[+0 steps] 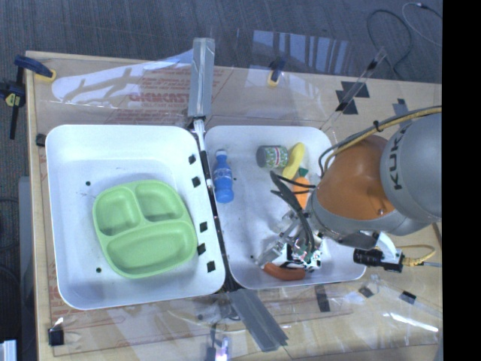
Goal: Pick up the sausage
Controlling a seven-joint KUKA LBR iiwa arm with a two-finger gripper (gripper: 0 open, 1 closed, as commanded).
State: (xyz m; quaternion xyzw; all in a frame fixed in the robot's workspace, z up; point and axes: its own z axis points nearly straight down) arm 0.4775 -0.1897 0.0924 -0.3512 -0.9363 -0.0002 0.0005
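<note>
- The sausage (285, 271) is lying in the right bin (244, 201), near that bin's front edge, with its long axis running roughly left to right along the rim; its two ends are pointing toward the left and right sides of the view.
- The gripper (289, 248) is hanging low in the right bin just above the sausage, reaching in from the right below the arm (361, 186) with its orange band.
- Its fingers are blurred among wires and dark parts, so I cannot tell whether they are spread or pressed together, nor whether they are touching the sausage.
- A blue bottle (222, 177) is lying close to the left wall of the right bin, its long axis running front to back.
- A banana (294, 161) and a small green can (273, 156) are sitting side by side toward the back of the right bin, with something orange (301, 188) partly hidden beside the arm.
- A green divided plate (145, 228) is resting in the left bin (68, 201).
- Both bins are sitting side by side on the desk (113, 89).
</note>
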